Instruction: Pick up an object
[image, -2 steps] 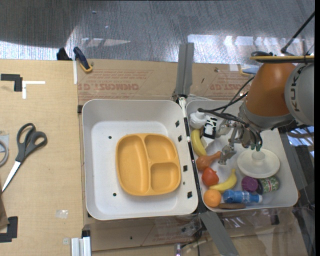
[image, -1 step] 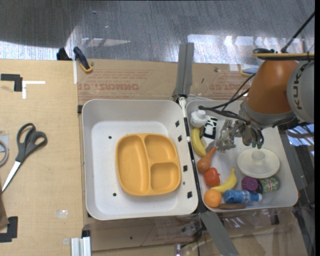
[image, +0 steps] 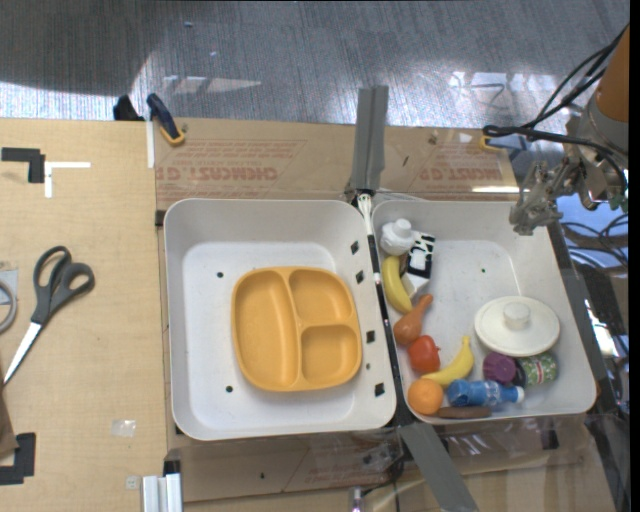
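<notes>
The gripper (image: 530, 208) hangs over the right bin's (image: 560, 262) far corner, whether its jaws are apart I cannot tell, and nothing sits between them, while the white lid (image: 516, 324) and bananas (image: 396, 283) lie below and nearer the camera, probably awaiting descent.

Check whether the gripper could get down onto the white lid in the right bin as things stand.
Probably yes: the white lid lies uncovered on top, and the gripper hangs above the right bin's far corner.
</notes>
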